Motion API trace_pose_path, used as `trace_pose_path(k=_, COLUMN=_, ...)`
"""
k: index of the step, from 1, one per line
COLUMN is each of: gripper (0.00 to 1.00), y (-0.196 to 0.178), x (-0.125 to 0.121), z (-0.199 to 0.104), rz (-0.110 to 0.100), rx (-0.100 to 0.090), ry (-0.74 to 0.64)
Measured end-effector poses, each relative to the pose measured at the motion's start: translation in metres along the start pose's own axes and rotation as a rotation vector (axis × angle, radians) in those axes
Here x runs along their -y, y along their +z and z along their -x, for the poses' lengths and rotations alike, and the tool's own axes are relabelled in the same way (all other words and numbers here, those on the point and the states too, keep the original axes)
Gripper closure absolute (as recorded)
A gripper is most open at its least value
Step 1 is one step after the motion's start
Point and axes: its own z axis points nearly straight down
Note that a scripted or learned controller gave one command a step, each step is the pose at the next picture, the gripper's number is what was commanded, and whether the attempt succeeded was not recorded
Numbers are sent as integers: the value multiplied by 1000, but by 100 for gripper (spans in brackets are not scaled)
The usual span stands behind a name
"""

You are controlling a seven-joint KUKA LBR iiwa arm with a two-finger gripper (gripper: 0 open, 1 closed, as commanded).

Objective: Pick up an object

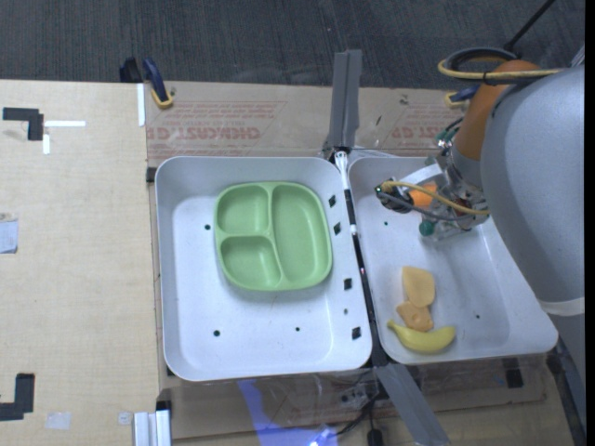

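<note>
Yellow banana [423,338] and chip-like pieces [417,297] lie in the right bin [483,291], well apart from the tool [429,214], whose state I cannot tell, so descending here risks grabbing nothing.

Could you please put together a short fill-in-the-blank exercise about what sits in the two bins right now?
1. The green divided plate has ___ compartments.
2. The plate lies in the ___ bin.
3. The banana lies near the front of the ___ bin.
4. The gripper hovers over the ___ bin.

Missing words: three; left; right; right
</note>
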Motion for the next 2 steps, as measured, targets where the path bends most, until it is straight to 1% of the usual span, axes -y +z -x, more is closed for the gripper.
trace_pose_path(k=1, gripper=100, y=0, x=10, z=-27, rz=-1, rx=1, ry=31)
trace_pose_path(k=2, gripper=100, y=-1, x=10, z=-21, rz=0, rx=-1, ry=32)
